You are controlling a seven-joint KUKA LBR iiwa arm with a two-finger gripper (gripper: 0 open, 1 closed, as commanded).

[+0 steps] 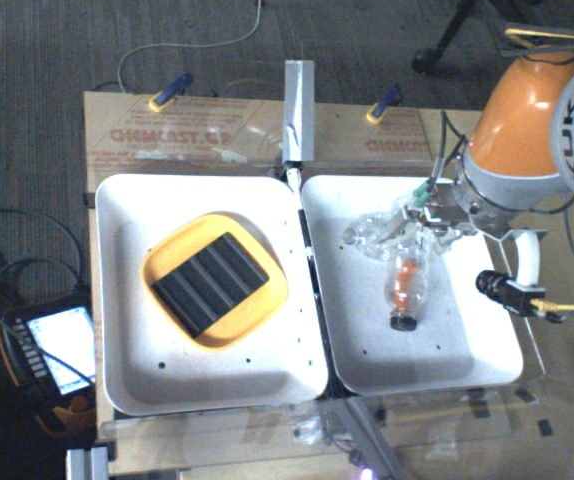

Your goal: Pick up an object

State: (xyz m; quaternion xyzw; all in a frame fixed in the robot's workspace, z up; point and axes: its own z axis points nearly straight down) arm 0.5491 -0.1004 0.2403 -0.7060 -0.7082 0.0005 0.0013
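Camera view puts my jaws [429, 218] low over the far right part of the right bin [487, 353], hanging under the grey wrist and the orange band of the arm [527, 118]. I cannot tell from here whether they stand wide or narrow; the metal parts blur into the clear plastic beneath them.

Just below the jaws, toward the near edge of the bin, lies a clear bottle [406, 286] with something orange inside and a dark cap at its near end. It lies lengthwise on the bin floor, its upper end close under the jaws, though I cannot say whether it touches them. Just to the left of the jaws sits a crumpled clear plastic piece [367, 234], also on the bin floor and beside the bottle's far end.

Well to the left of the jaws, across the divider, the left bin [127, 368] carries a yellow tray with a black ribbed insert [215, 280], turned at an angle. Beyond both bins the bench [197, 138] shows a brown board with two blue-and-yellow clamps [170, 91].
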